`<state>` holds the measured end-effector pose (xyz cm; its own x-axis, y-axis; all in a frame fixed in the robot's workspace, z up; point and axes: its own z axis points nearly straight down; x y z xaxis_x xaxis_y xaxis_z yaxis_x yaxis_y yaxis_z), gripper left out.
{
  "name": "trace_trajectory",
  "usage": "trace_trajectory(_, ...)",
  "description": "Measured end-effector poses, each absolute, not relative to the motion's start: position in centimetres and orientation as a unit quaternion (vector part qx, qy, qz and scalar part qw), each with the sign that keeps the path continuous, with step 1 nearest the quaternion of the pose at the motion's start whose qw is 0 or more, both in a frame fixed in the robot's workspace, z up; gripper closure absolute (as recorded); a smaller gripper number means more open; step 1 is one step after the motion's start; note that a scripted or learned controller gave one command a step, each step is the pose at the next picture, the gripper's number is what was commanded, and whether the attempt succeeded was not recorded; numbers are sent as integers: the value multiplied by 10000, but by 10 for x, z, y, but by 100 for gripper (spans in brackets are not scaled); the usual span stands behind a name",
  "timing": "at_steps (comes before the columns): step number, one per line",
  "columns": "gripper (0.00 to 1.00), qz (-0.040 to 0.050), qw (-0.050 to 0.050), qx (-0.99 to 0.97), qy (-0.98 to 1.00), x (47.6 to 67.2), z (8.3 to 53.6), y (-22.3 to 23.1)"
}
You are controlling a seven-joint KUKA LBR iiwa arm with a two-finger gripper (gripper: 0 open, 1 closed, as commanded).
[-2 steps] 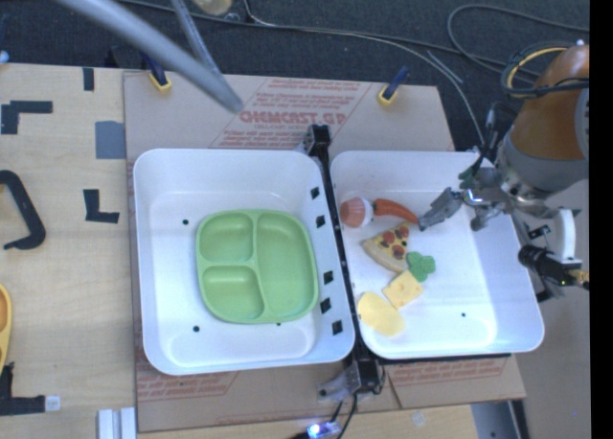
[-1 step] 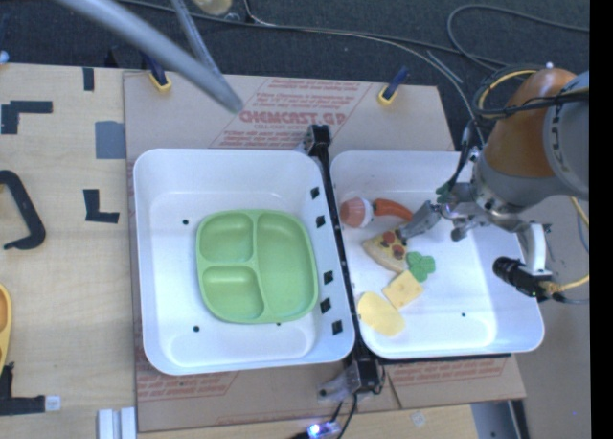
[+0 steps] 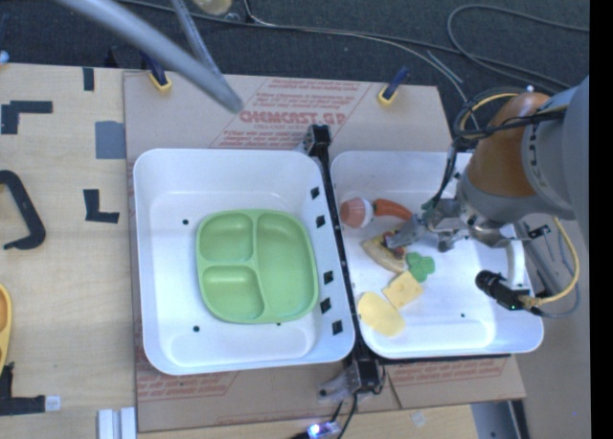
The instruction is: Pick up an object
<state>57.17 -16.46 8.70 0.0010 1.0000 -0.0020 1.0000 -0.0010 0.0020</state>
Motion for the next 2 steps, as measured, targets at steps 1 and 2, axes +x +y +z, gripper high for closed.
trace_trajectory(1,100,36,9,7061,7081,574,102,-161)
trace_trajectory(2,100,8,7,7064,7078,571,145,-158)
